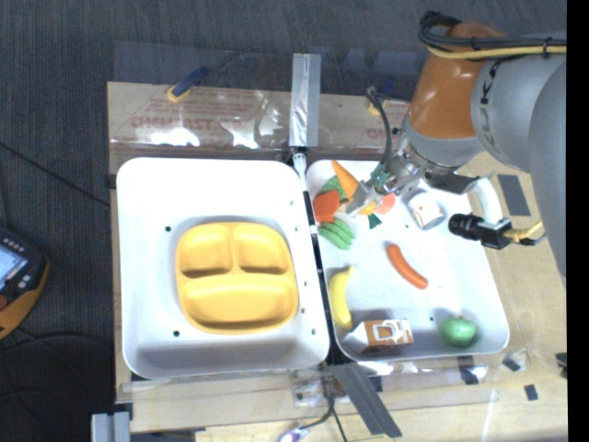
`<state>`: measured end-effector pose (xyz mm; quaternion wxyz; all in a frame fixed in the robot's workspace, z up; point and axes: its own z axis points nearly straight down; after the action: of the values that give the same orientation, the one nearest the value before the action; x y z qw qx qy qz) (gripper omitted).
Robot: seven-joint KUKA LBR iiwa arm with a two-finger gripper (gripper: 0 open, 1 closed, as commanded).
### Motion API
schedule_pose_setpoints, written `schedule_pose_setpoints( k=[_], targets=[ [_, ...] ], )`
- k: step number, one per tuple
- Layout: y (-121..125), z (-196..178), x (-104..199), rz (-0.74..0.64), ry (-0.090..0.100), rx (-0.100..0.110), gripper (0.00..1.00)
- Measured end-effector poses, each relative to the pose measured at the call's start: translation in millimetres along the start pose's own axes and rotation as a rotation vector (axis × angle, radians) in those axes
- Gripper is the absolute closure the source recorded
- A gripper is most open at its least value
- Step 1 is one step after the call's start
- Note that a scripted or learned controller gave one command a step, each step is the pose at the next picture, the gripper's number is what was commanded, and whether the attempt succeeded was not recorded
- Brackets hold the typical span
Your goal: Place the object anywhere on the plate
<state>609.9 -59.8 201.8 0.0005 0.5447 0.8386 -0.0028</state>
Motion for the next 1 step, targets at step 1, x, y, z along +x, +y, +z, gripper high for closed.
schedule_pose_setpoints(
  k=[1],
  targets=[
    [34.9, 18.4, 66.0, -0.23, 0.003, -0.002, 1.0]
  ],
)
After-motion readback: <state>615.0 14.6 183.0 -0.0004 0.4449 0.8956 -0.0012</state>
